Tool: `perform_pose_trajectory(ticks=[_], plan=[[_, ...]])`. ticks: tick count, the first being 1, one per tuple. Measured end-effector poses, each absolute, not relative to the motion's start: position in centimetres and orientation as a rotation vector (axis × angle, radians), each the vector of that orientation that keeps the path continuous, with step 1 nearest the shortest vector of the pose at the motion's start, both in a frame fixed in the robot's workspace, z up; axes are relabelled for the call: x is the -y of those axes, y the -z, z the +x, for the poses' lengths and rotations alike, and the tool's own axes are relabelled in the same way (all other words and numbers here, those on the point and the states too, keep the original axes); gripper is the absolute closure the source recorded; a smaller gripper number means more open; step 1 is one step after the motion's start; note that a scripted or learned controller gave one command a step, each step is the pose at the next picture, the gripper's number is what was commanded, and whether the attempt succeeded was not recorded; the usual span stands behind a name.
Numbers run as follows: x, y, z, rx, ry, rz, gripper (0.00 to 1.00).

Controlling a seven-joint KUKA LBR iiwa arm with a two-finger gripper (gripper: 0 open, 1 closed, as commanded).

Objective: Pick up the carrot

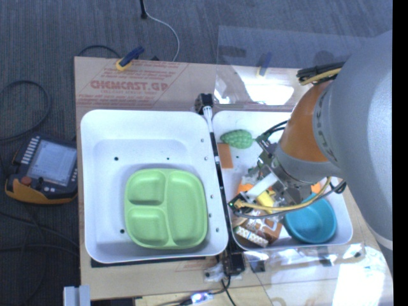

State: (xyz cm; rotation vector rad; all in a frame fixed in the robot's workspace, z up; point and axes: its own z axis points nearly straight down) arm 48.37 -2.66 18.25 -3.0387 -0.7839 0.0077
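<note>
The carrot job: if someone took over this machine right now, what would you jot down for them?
Gripper: low in the right white bin, over the clutter; open or shut cannot be told.
Orange carrot: only an orange bit shows beside the gripper, likely it; not seen held.
Nearby: green bumpy toy, blue round bowl. Green divided plate sits in the left white bin.
Done: arm reached in. Left: grasp and lift the carrot.

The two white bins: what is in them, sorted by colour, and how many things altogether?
Green: 2, the divided plate in the left bin and a small bumpy green item in the right bin.
Blue: 1, the bowl.
Orange: 1, a flat piece by the divider.
Brown: 1, a packet.
Total: 5 that I can tell apart; the gripper hides more.
</note>
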Motion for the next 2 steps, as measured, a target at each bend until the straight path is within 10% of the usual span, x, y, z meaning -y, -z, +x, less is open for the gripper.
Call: perform_pose_trajectory(ticks=[2], plan=[[3.1,-18.2,48.3,0.319,-0.010,-3.125,0.00]])
